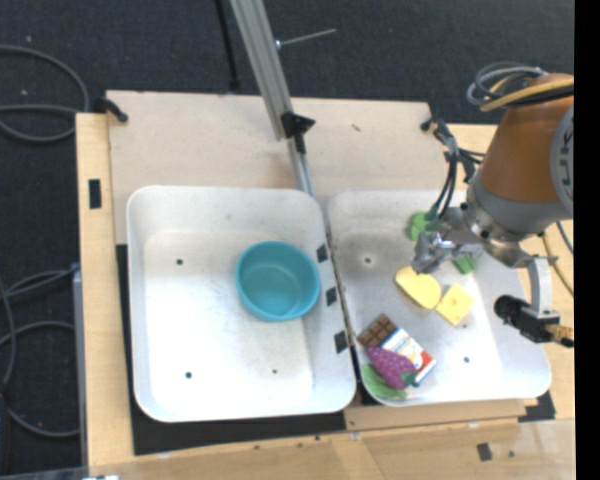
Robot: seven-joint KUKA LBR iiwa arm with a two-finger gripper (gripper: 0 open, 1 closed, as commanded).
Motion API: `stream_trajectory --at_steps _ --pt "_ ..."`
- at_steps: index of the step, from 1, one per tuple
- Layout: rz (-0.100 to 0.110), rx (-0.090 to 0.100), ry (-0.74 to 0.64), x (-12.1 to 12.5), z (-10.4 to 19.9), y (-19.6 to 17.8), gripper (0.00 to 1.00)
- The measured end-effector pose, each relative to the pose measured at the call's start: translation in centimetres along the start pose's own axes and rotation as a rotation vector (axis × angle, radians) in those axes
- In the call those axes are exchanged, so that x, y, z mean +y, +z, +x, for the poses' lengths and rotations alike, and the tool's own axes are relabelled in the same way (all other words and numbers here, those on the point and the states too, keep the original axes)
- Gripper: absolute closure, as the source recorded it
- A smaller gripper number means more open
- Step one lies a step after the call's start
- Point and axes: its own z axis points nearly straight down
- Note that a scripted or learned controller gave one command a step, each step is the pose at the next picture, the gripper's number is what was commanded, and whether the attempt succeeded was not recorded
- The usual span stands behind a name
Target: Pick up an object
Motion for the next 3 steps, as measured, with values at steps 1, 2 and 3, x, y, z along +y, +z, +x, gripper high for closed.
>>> stream_trajectory --at_steps 1,2,3 --pt "0.005 0.003 -0.004 -0.3 4.5 -0.9 1.00" --pt "0.004 0.003 -0.005 -0.8 9.9 -2.1 1.00" --pt "0.008 0.004 -0.006 -2.4 15.6 -2.6 1.00"
